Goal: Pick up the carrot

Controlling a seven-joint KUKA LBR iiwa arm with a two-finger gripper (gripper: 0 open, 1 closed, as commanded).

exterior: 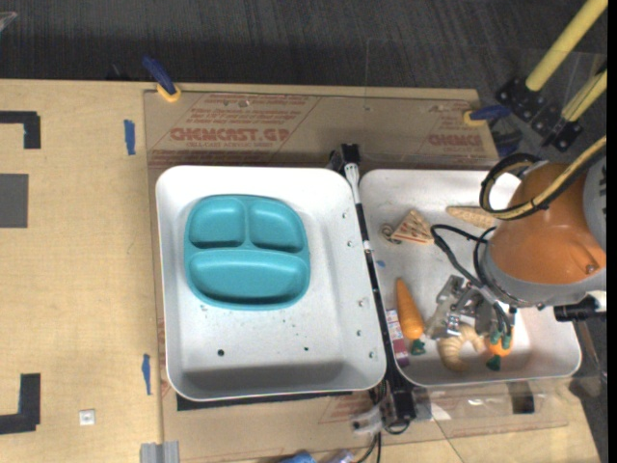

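The orange carrot with a small green stem end (410, 314) is lying in the right shallow white bin (564, 355), lengthwise along that bin's left wall, just beside the black divider where the 2 bins are meeting. Its narrow tip is pointing toward the far side and its green end is pointing toward the near rim. A narrow strip of bare white floor is showing between the carrot and the metallic 2-finger pincer (461, 309), which is hanging just to the carrot's right, low over the bin. Nothing is sitting between its fingers that can be made out, and how far apart they are standing I cannot tell. The grey arm with its orange band (545, 239) is covering much of the bin's right half.

Near the pincer, toward the near rim, a tan rounded toy piece (455, 353) and a second small orange piece with green (496, 348) are crowding the floor. A tan wedge-shaped toy (410, 228) is resting at the far left of the same bin, well apart from the carrot, with open floor between them.

The left shallow white bin (193, 355) is carrying a teal 3-compartment plastic plate (248, 251) toward its far side, leaving its near half open. Both bins are sitting on the tan wooden desk (67, 287).
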